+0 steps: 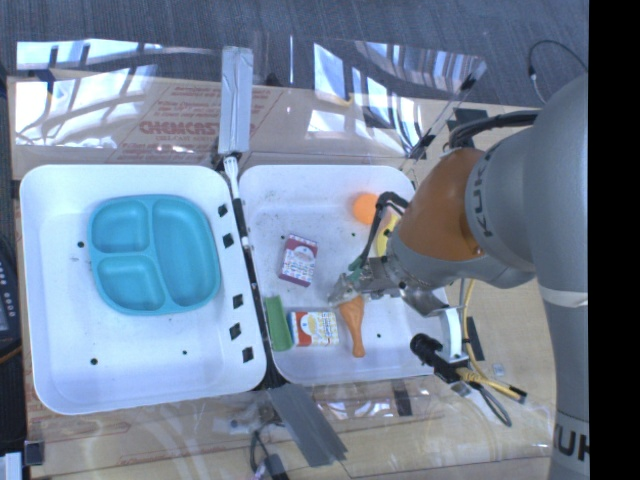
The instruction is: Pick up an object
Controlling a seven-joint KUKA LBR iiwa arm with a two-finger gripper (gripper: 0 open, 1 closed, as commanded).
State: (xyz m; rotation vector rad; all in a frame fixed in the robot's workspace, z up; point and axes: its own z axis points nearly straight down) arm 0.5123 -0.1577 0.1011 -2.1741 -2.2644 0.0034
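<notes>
Two bins point(60, 268) are set on the bench; gripper point(352, 290), state indeterminable, is positioned over drumstick point(354, 326), at 4 o'clock from box point(298, 260).

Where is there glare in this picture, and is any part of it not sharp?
In the camera view, bright window reflections glare on the clear sheet behind the bins; the right bin looks washed out; the arm, nearest the camera, looks slightly soft.

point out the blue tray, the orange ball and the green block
blue tray point(185, 253), camera view, its largest compartment
orange ball point(364, 207), camera view, its visible middle
green block point(277, 323), camera view, middle of its top
</notes>
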